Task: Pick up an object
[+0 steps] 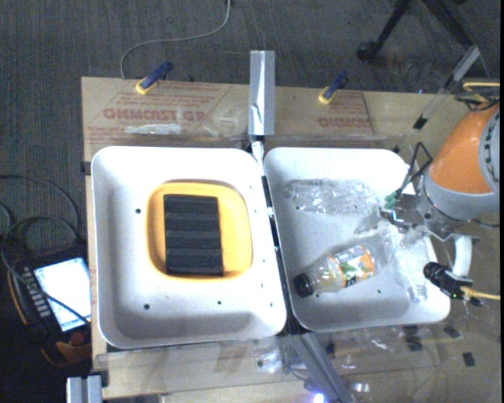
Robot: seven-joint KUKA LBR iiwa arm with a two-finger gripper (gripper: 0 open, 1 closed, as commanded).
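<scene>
Where arm (466,170) leans in, pincer (396,217) (right bin (319,309)) beside bottle (340,271)

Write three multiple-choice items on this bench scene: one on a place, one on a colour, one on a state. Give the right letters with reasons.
1. Where does the yellow tray with the black ribbed insert lie?
A. in the left white bin
B. in the right white bin
C. on the floor

2. What colour is the cap of the clear plastic bottle with the orange label?
A. white
B. black
C. red

3. How does that bottle stand?
A. upright
B. on its side
C. upside down against the rim

Key: 1 A, the tray sits within the left white bin. 2 B, the cap at the bottle's lower-left end is dark. 3 B, it lies lengthwise on the floor of the right white bin.
</scene>
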